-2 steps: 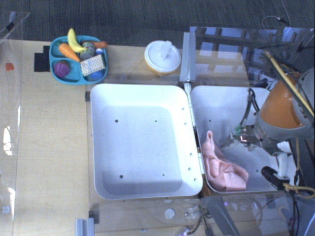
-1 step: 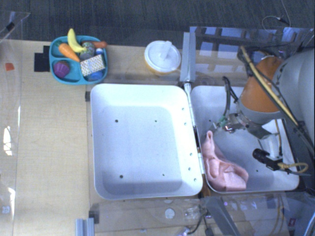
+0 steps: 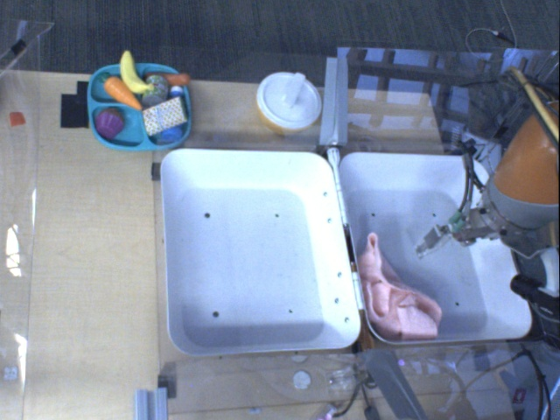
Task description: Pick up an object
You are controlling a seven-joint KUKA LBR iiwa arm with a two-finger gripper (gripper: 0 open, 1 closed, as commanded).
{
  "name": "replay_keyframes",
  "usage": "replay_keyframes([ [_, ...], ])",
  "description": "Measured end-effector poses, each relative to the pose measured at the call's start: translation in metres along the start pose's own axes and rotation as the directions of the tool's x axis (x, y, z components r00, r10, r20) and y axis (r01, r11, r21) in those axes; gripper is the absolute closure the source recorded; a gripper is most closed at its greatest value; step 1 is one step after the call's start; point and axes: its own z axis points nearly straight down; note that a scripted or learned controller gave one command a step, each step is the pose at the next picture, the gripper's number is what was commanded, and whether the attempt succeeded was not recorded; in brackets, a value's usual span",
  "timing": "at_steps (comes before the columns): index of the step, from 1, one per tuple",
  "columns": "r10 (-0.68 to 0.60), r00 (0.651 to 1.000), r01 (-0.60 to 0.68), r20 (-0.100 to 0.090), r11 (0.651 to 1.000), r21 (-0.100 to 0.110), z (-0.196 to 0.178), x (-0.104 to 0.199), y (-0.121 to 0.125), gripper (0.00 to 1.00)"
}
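A soft pink object lies crumpled in the right bin, against its left wall and near the front corner. My gripper hangs over the middle of that bin, pointing down and to the left. It is to the right of the pink object and a little behind it, with a gap of bare bin floor between them. Nothing shows at its tip. The arm's orange band sits above the bin's right rim.
The left bin adjoins the right one along a shared rim. Behind the bins stand a blue tray of toy food and a white lidded cup. A metal frame rises behind the right bin.
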Motion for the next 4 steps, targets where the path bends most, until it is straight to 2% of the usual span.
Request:
replay_keyframes([
  [1,-0.034,0.999,0.034,0.007,0.999,-0.011,0.049,0.054,-0.003,0.00],
  [2,-0.217,0.976,0.217,0.006,0.976,-0.011,0.050,0.046,0.091,0.00],
  [3,-0.098,0.995,0.098,0.005,0.995,-0.013,0.048,0.069,0.017,0.00],
  [4,0.167,0.986,-0.167,0.000,0.986,0.000,-0.004,0.005,0.011,0.00],
])
